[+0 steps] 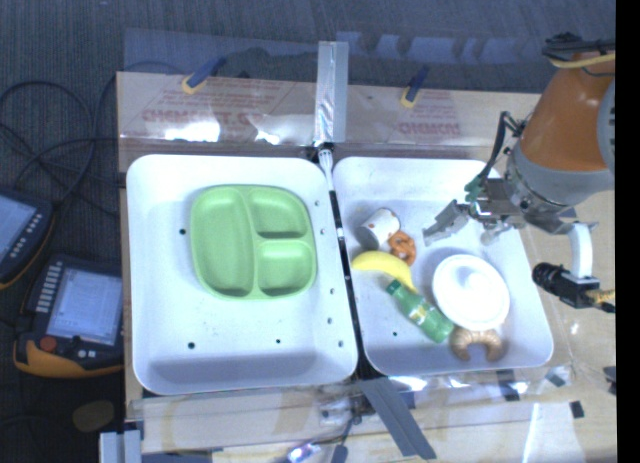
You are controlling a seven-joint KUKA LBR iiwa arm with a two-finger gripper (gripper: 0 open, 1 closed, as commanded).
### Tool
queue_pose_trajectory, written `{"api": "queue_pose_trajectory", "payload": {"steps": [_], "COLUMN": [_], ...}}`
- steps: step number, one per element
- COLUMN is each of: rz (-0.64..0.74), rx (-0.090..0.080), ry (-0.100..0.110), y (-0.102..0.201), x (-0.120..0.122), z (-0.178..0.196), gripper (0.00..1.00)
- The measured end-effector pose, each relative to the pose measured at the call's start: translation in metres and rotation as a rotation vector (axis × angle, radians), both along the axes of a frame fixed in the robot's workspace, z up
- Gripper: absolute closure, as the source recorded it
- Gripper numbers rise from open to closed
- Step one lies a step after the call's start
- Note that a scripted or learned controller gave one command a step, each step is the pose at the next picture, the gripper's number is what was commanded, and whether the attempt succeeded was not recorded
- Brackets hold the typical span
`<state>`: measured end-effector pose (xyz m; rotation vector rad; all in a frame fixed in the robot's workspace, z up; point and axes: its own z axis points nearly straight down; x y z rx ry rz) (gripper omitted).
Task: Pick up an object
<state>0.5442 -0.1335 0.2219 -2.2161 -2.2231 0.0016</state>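
The round white plastic bowl (469, 288), turned upside down, lay in the right-hand shallow white bin (530, 336), with a yellow banana (384, 266), a green plastic bottle (421, 313) and a brown croissant-shaped toy (478, 342) close by. The two-finger gripper (468, 213) was seen just above the bowl, jaws spread apart and nothing held between them. Nothing had been lifted; by all appearances the descent, the grasp and the lift were all left to do.

i'm looking at a robotics lab: taped bench (230, 101), loose cables (40, 141) on carpet, teach pendant (70, 316) beside white bins (150, 251)
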Motion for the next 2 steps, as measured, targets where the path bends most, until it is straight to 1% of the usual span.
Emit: {"api": "queue_pose_trajectory", "payload": {"steps": [1, 2], "rz": [-0.314, -0.313], "rx": [0.001, 0.004], "ry": [-0.01, -0.011], "y": [0.0045, 0.0055], "x": [0.028, 0.0288], "z": [-0.1328, -0.1233], "gripper": [0.0, 1.0]}}
